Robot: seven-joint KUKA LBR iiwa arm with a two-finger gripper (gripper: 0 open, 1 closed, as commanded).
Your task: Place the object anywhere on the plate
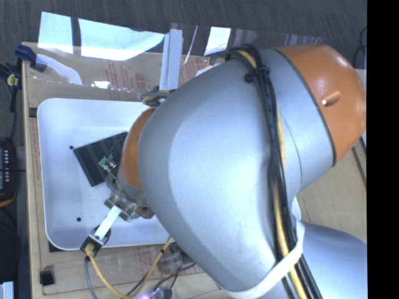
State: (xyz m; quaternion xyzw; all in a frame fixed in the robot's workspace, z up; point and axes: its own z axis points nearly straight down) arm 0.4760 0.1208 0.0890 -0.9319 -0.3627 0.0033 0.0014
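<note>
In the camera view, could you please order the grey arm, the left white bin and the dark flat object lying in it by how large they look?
1. Grey arm, though closeness to the camera inflates it.
2. White bin, partly covered by the arm.
3. Dark flat object, partly hidden too.

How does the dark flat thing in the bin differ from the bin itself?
The dark slab is near-black; the bin is white. The slab lies skewed, its edges at an angle to the bin's walls. The slab is far smaller, covering just a patch of the bin's floor. The arm hides part of both.
</note>
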